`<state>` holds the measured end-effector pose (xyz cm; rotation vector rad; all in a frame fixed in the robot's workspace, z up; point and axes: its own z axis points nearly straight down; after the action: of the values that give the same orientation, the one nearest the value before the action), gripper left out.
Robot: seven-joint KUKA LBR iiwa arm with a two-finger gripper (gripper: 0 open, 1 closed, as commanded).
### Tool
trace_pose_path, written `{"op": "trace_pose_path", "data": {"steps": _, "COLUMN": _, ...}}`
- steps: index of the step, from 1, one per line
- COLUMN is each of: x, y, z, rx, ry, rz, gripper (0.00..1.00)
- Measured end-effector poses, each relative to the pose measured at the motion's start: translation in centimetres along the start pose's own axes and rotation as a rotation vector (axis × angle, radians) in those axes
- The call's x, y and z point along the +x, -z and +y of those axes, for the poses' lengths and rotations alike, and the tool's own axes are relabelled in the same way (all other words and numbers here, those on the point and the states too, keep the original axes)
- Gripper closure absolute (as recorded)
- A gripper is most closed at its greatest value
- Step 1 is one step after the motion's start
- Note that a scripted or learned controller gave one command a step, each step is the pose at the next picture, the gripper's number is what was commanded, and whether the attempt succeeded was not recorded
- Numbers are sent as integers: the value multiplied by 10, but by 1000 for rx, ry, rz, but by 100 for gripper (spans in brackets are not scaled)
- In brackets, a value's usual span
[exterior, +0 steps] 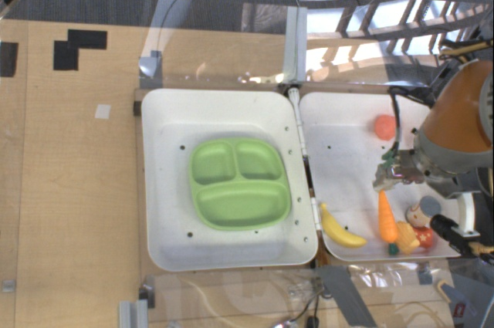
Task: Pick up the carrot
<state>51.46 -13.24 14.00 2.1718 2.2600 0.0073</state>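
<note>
Camera view: the gripper [390, 174] hangs over the right bin [340, 126], just above the carrot's upper end. Finger spread cannot be determined; nothing is visibly held. The carrot [387, 217] lies on the bin floor near the front edge, long axis roughly front-to-back, green tip toward the front. A banana [340, 228] lies to its left. The left bin [166, 164] carries a green divided plate [240, 183]. Wooden bench [69, 187] surrounds both.
</note>
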Motion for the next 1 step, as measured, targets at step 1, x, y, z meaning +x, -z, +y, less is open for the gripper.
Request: {"op": "trace_pose_path", "data": {"steps": 1, "x": 60, "y": 115, "z": 47, "rx": 3, "ry": -102, "rz": 1, "gripper": 100}}
